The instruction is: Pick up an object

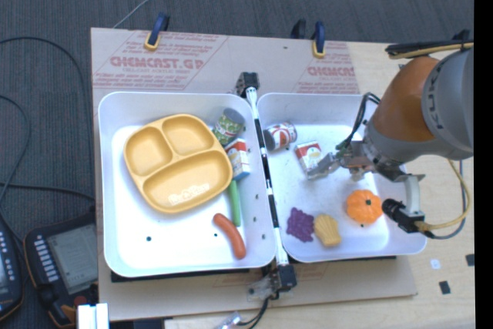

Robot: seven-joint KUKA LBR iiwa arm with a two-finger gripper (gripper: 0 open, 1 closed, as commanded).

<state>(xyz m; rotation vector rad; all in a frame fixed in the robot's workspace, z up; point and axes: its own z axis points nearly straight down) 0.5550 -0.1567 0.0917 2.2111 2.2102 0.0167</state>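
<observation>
In the right bin [400,246], my gripper [326,165] hangs low, just right of and touching or nearly touching a small red and white carton [308,154]. A red and silver can [281,136] lies at the bin's left wall. An orange pumpkin toy [364,206] sits below the wrist. Near the front edge, purple grapes [300,223] and a yellow corn piece [327,229] lie side by side. The grey arm with its orange band [408,108] comes in from the right and hides the bin's back right part.
The left bin [108,166] holds a yellow divided plate [179,162], a green tin [229,125], a small carton [239,159], a green stick [234,204] and a sausage [231,235]. A black cable [420,223] loops off the wrist over the right bin's rim.
</observation>
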